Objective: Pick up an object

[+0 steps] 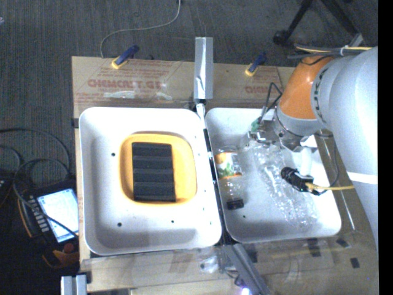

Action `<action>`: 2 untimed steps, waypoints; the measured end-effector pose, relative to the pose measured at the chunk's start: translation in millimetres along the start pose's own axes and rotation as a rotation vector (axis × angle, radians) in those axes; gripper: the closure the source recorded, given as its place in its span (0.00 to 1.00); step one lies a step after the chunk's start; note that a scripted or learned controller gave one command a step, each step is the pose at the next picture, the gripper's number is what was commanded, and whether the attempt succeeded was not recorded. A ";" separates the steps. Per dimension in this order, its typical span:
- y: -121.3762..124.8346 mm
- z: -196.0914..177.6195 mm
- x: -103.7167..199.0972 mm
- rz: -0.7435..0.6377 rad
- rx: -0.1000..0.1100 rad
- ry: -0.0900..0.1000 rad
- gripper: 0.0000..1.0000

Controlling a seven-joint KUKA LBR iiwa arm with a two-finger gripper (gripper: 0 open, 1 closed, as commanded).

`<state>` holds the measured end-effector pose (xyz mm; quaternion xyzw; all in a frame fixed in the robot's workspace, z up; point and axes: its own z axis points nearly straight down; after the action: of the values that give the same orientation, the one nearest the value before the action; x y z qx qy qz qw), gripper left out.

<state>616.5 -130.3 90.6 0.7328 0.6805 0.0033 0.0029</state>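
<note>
Grey robot arm (344, 97) with an orange band reaches into the right white bin (325, 223); its gripper (265, 129) sits near the bin's back left corner, grip state impossible to tell. A yellow tray with a black ridged block (153, 171) lies in the left bin (98, 226)

Red lettering is showing on the cardboard sheet (132, 83) behind the bins, too blurred to read.
</note>
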 end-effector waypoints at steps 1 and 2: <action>-42.7 -35.0 -73.9 -0.198 0.010 -0.002 0.00; -64.5 -2.0 -63.7 -0.328 -0.009 -0.009 0.00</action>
<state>547.4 -189.0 92.0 0.6120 0.7908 0.0025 0.0095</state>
